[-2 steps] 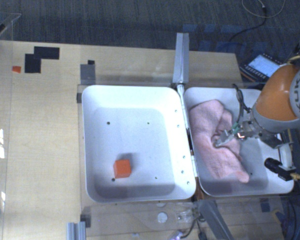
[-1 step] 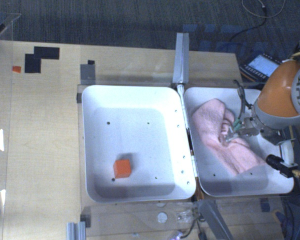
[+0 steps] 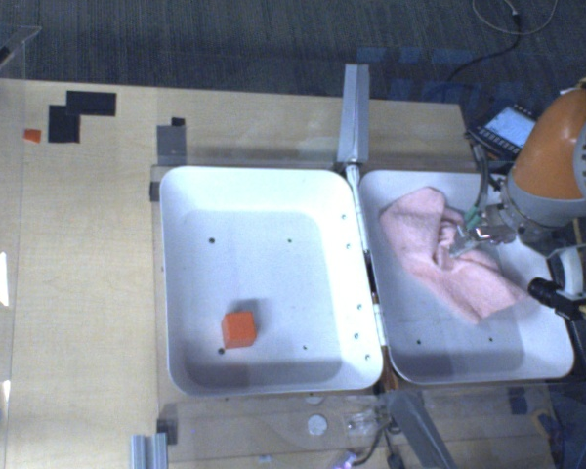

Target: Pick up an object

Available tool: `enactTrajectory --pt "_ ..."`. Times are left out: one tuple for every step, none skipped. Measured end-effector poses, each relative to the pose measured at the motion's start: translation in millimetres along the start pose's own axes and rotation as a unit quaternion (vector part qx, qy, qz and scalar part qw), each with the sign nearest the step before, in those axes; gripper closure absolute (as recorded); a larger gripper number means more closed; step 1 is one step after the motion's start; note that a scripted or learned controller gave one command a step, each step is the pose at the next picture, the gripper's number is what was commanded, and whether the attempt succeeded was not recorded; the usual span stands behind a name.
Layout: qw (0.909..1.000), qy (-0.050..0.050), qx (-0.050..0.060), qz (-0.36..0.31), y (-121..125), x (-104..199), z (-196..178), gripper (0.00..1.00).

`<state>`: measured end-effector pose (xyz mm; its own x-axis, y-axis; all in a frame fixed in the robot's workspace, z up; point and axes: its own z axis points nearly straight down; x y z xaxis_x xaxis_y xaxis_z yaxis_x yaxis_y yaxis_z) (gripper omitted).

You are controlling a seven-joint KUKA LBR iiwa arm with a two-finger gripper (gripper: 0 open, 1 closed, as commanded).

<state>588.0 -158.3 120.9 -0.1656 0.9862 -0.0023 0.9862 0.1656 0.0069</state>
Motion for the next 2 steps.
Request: enactTrajectory --pt "0.9997 0.000 -0.001 -0.023 77.9 46.1 -80.3 1.00" --pt "0.9765 0.000 -0.001 -0.215 102.4 109.9 -65.7 1.00"
